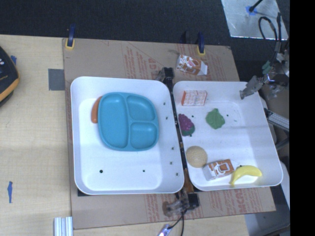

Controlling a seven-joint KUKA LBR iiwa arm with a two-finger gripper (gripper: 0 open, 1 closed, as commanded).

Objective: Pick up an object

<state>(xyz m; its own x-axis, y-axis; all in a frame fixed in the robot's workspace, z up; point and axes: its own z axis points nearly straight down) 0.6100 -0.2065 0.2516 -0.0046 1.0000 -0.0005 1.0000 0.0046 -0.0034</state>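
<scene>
Two shallow white bins sit side by side on a sheet of printed cardboard [147, 53] clamped to the wooden worktop [29, 146]. The left bin [86, 173] holds a blue divided plate [128, 122], with an orange item [94, 111] tucked against and partly under the plate's left edge. The right bin [256, 136] carries the loose objects: an orange-and-white carton [194, 98] at its far left, a purple grape cluster [186, 124] just nearer than it along the bin's left wall, a green leafy piece [215, 118] to the right of the grapes and apart from them, a tan round bun [196, 156] toward the near side, and a small brown-and-white carton [218, 169] lying beside a yellow banana [246, 174] at the near right corner, the two close together or touching. Another small packet [191, 65] lies on the cardboard beyond the bins. The gripper [247, 90] reaches in from the right and hangs at the far right corner of the right bin, well apart from every object; nothing shows between its fingers, and how far they are spread cannot be told at this size. A yellow-and-black device [7, 78] rests at the worktop's left edge.
</scene>
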